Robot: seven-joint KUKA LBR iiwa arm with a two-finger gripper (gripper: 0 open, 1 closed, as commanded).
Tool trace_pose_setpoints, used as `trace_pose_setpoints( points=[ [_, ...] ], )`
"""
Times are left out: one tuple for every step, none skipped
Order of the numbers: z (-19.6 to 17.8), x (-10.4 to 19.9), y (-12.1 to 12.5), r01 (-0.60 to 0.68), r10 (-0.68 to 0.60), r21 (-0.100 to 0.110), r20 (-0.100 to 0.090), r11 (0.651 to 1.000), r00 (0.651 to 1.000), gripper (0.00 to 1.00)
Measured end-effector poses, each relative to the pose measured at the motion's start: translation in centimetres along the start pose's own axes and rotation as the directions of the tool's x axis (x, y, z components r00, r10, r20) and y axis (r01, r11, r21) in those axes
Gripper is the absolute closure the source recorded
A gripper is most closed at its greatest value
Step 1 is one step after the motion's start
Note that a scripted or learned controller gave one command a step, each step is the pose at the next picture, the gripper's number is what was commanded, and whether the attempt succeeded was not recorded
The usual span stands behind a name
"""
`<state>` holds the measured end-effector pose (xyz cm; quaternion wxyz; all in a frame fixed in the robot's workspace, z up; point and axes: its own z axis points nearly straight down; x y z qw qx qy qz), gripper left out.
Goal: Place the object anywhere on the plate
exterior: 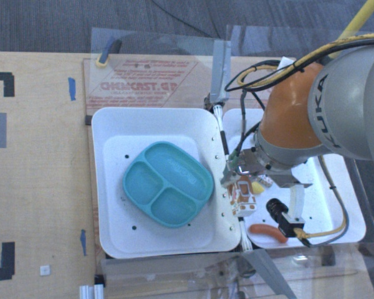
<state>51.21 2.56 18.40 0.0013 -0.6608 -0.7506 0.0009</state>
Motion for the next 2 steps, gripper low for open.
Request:
trace_pose_setpoints(
  points=[
    [-5.61, 5.83, 4.13, -0.014, 0.014, -0.003, 0.002, 1.000, 1.000, 1.00],
    [-5.61, 5.84, 4.13, -0.014, 0.014, -0.003, 0.002, 1.000, 1.000, 0.00]
  ],
)
